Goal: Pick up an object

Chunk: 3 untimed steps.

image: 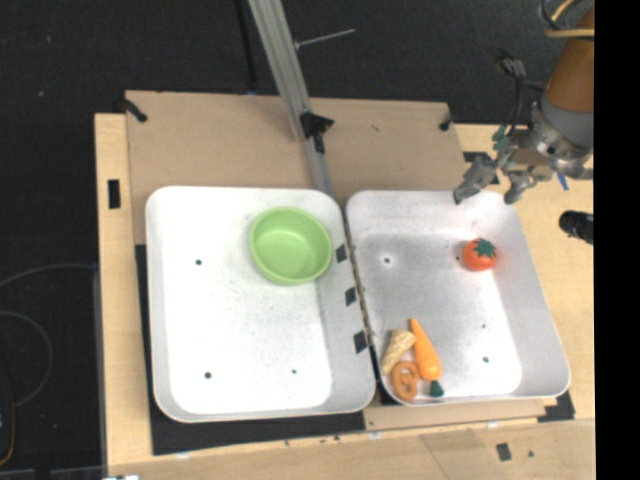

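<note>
A green bowl point(291, 245) was seen in the left bin point(180, 368), a carrot point(425, 348) and tomato point(479, 254) in the right bin point(530, 368), so the spread-fingered, empty gripper point(489, 187) was best lowered squarely over the nearby tomato.

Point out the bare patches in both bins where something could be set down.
Left bin: bare everywhere below and left of the green bowl. Right bin: bare middle, between the tomato and the carrot. Its lower-left corner is crowded.

Grey KUKA arm point(560, 128), orange band above wrist, dark cable loops, grey two-finger gripper point(492, 186) with dark fingers.
</note>
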Tool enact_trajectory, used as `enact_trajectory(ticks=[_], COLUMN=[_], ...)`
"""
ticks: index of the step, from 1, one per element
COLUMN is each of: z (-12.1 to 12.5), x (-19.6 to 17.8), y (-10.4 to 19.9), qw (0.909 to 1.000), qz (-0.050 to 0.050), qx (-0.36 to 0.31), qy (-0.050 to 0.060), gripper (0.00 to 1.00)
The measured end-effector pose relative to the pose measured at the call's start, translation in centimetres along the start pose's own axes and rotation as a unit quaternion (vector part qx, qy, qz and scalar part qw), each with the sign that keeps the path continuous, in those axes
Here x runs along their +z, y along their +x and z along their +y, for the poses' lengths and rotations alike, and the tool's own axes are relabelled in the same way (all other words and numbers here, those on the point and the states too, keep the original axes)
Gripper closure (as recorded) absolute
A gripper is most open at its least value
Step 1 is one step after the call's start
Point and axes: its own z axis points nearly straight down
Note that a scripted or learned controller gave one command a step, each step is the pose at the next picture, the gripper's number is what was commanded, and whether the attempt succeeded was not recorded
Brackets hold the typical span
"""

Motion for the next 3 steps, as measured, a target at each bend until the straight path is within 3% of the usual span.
enact_trajectory(ticks=[1,3], z=[0.0,-1.4], x=[0.0,12.1], y=[0.0,0.0], qw=[1.0,1.0], qz=[0.0,0.001], qx=[0.0,0.003], qy=[0.0,0.003], gripper=[0.0,0.0])
